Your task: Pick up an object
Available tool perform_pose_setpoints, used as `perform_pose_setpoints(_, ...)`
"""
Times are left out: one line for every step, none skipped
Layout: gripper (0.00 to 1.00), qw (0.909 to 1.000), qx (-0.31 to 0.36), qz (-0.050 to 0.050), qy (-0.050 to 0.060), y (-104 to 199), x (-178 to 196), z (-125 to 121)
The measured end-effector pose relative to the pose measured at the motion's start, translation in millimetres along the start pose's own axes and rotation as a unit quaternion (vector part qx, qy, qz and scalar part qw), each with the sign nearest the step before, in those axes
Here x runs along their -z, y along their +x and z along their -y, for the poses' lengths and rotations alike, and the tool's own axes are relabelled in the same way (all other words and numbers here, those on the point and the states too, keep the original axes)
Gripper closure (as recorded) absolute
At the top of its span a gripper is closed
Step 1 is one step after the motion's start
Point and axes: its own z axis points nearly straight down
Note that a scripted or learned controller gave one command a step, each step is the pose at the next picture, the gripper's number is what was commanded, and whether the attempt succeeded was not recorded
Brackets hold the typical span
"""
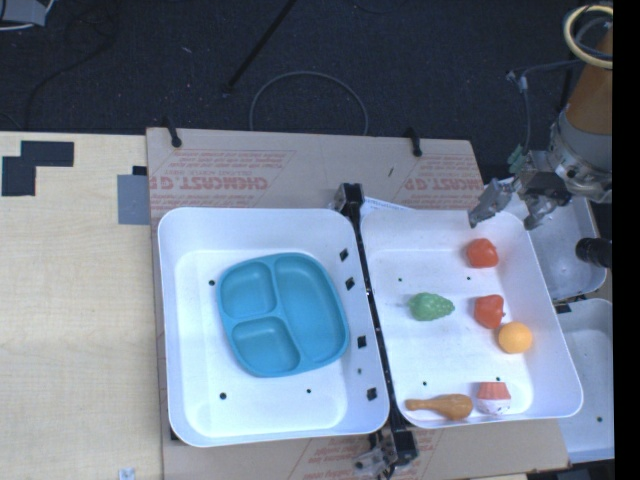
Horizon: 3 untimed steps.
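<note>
Six small toys lie in our right bin (560,388); nearest the gripper (508,206) is a red one (482,253). Our jaws hang spread and empty above the bin's far corner. We risk clipping the rim or nudging the toy aside.

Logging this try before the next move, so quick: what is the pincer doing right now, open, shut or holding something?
Pincer: open, holding nothing, above the right bin's far right corner.

Grey arm (583,143) w/ orange band, yellow cable loop, grey metal pincer (512,211)
</note>
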Motion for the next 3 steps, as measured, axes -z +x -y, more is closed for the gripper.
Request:
perform_pose_setpoints(0.0, 1.0, 0.001, 0.001, -0.007, 0, 8, -2)
perform_pose_setpoints(0.0, 1.0, 0.001, 0.001, -0.004, 4, -55, -4)
perform_pose_setpoints(0.0, 1.0, 0.001, 0.001, -0.004, -4, -111, -8)
